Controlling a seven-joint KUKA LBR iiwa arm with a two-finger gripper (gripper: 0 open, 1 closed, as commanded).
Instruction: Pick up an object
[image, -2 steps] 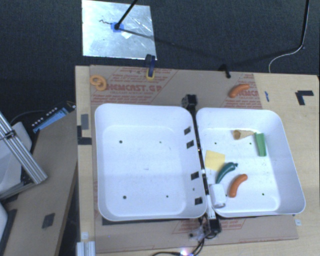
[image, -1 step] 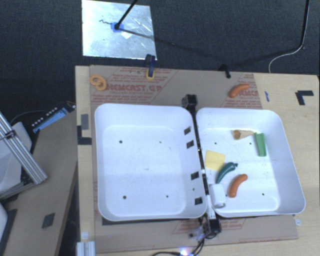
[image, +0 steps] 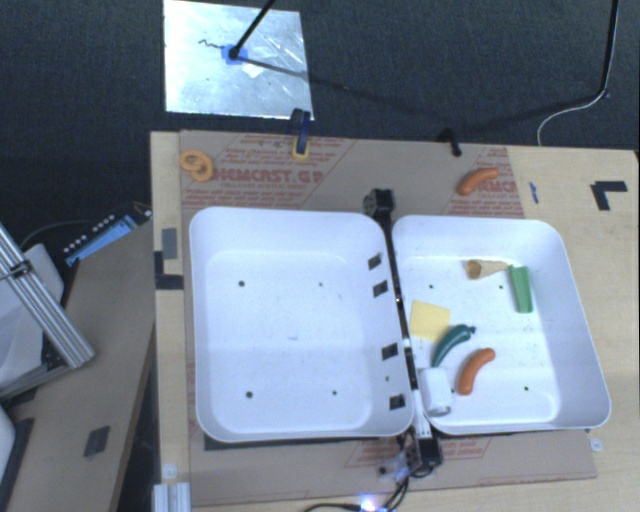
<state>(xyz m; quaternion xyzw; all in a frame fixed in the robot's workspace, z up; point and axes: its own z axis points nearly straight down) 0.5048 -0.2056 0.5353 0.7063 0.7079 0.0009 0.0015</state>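
Items are crowding the right bin's (image: 560, 300) left edge: card (image: 429, 320), pepper (image: 452, 343), sausage (image: 475, 370), cube (image: 436, 390). Risk: wall is blocking a grasp. End effector state: cannot tell.

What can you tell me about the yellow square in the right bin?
The yellow square is a thin, flat, pale yellow piece, like a toy cheese slice, lying flat on the right bin floor near its left wall. It sits slightly turned, corners off the bin's edges. Its lower right corner meets or nearly meets the teal pepper; contact cannot be told. Nothing lies on it.
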